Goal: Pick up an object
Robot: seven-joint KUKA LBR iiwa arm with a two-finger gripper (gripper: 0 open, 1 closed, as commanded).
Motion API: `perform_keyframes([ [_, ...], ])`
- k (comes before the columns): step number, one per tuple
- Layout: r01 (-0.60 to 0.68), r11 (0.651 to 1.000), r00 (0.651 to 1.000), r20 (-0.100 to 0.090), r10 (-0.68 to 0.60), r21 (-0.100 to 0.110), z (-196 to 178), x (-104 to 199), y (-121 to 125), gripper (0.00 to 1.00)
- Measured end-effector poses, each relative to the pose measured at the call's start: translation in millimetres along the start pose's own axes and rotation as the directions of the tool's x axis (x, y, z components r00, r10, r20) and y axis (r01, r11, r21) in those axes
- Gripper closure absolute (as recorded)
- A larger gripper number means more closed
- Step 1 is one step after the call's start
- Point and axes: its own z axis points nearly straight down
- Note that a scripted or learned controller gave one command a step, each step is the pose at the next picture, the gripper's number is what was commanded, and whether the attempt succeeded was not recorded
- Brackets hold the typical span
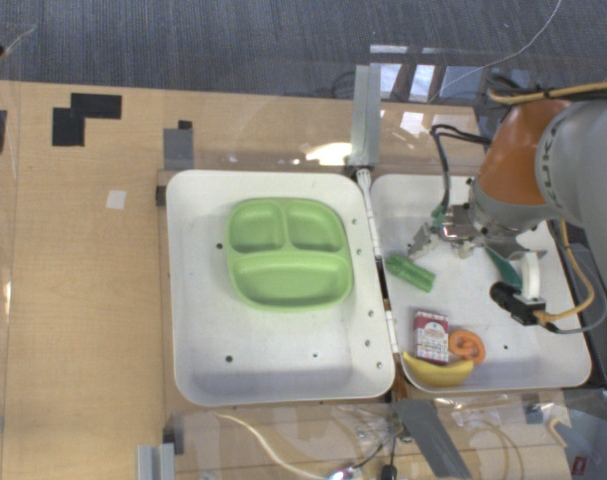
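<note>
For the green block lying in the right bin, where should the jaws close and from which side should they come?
Take the green block across its short width at mid-length, coming straight down from above. It lies flat and slanted, with bare floor along both long sides. The gripper hangs just above it.

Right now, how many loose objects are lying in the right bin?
4. A green block lies near the left wall. A small red box, an orange ring-shaped piece and a banana sit at the front. The arm may hide more.
</note>
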Motion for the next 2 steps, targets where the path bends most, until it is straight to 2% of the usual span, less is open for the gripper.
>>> perform_keyframes([
  [1, 0.032, 0.999, 0.999, 0.003, -0.032, 0.006, -67, -84, 40, 0.00],
  [2, 0.020, 1.000, 1.000, 0.000, -0.020, 0.011, -42, -98, -41, 0.00],
])
